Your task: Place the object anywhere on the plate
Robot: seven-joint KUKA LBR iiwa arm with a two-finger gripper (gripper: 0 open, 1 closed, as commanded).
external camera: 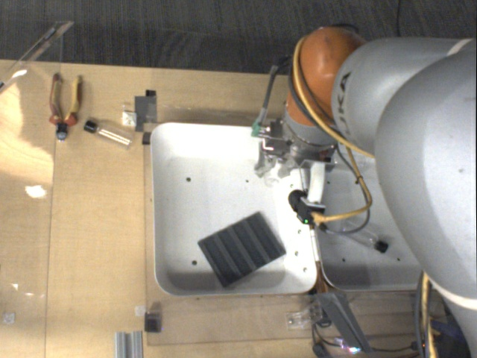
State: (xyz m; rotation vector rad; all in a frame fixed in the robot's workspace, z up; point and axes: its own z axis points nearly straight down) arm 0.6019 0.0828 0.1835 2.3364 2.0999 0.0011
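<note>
Black ribbed slab (242, 248) lies flat on the floor of the left bin (153, 200), in its near half, turned at a slant to the bin's walls, with one corner close to the front wall. We see it apart from the gripper (272, 162), which hangs over the far right corner of the same bin, close to the wall shared with the right bin (358, 274). Whether the gripper is wide, narrow or holding anything, we cannot tell: the wrist and its fittings crowd that spot.

The grey arm (417, 125) comes in from the right and covers much of the right bin, its orange band (324, 58) just above the wrist. A yellow cable (346, 215) loops down from the wrist over the bins' shared wall.

On the wooden bench (89, 237), well left of the bins, lie red-handled pliers (65, 103), and a small clear tube (108, 131) rests near the left bin's far left corner.
</note>
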